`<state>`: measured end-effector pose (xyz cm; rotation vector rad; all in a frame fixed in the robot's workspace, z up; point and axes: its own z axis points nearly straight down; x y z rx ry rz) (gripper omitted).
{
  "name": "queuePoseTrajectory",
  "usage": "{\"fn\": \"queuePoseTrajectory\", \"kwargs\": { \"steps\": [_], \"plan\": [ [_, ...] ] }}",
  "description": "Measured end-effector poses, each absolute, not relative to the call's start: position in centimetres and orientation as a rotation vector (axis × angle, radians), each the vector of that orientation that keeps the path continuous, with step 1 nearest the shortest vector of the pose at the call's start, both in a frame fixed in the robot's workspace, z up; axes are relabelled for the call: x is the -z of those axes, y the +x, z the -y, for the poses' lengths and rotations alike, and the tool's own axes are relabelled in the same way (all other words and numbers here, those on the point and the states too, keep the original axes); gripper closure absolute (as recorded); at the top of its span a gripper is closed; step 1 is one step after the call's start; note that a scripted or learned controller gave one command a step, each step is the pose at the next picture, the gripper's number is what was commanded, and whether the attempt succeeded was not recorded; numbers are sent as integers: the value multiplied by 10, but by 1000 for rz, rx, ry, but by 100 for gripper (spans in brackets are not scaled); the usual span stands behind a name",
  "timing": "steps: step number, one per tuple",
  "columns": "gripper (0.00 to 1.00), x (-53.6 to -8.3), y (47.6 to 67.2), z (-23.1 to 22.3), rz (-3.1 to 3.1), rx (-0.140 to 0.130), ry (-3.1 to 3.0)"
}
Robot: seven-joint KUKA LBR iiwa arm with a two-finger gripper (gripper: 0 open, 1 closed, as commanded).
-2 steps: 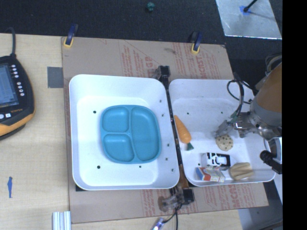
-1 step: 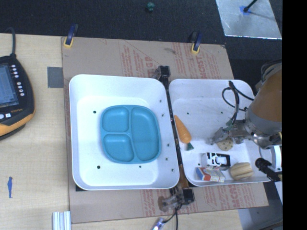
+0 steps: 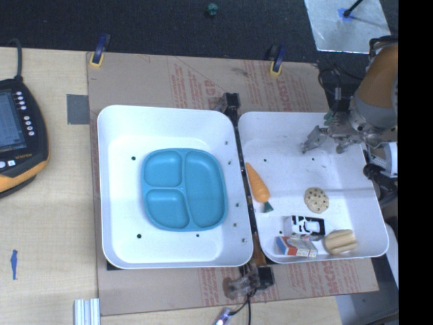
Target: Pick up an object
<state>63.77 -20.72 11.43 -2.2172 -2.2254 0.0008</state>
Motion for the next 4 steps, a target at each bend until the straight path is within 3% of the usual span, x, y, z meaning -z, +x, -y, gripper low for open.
{"fn": "queuePoseTrajectory", "kwargs": {
  "steps": [1, 2, 3, 4],
  "plan": [
    [0, -133, 537, 197, 2226, -5, -2214],
    [0, -91, 538, 170, 2225, -5, -2212],
    [0, -92, 552, 212, 2223, -2, -2218],
    [0, -91, 540, 172, 2226, -5, -2211]
  ]
}}
